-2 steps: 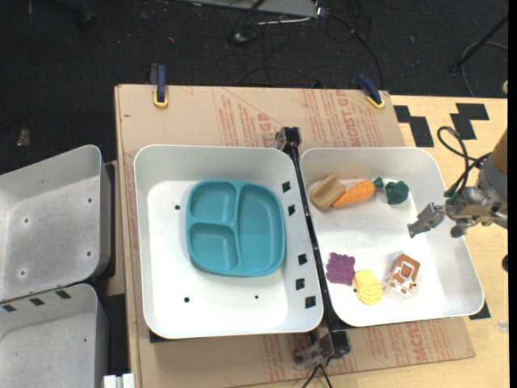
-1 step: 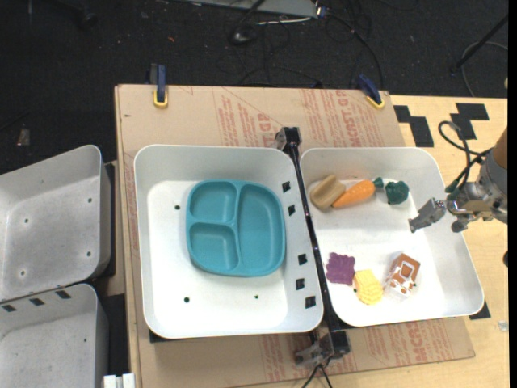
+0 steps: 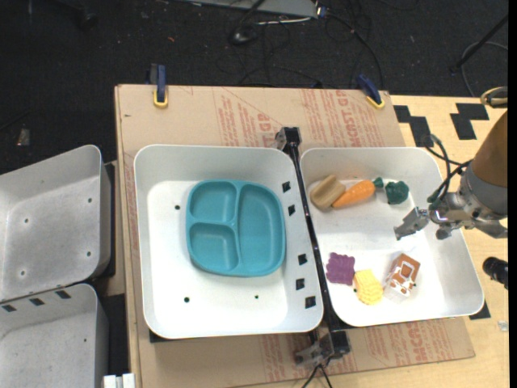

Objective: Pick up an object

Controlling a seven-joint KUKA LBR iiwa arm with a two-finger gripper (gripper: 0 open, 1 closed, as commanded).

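1. Gripper [image 3: 428, 223] hovers over the right bin [image 3: 452, 297], at its right side; the orange-and-white toy [image 3: 402, 275] sits just below-left of it, apart.
2. Arm [image 3: 493, 164] leans in from the right edge, wrist angled leftward.
3. Fingers [image 3: 410, 225] spread apart, nothing between them, touching nothing.

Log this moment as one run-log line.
claw: open, holding nothing, over right bin | carrot, yellow corn in right bin | left bin: blue plate
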